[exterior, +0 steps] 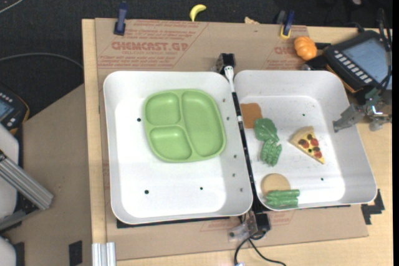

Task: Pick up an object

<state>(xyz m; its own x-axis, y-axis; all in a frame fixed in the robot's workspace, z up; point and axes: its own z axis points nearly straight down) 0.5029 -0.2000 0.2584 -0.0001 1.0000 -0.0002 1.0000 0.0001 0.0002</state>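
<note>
At the right bin's (349, 103) far right edge my jaws (350, 119) hover; their opening I cannot tell, nothing visibly held. Pizza slice (309, 145) lies nearby on the bin floor. Pickup not yet done.

Small grey metal two-finger gripper (349, 119) at right edge, angular dull fingers, dark joints, boxy grey wrist block (378, 110) behind. Finer detail too small to tell.
</note>
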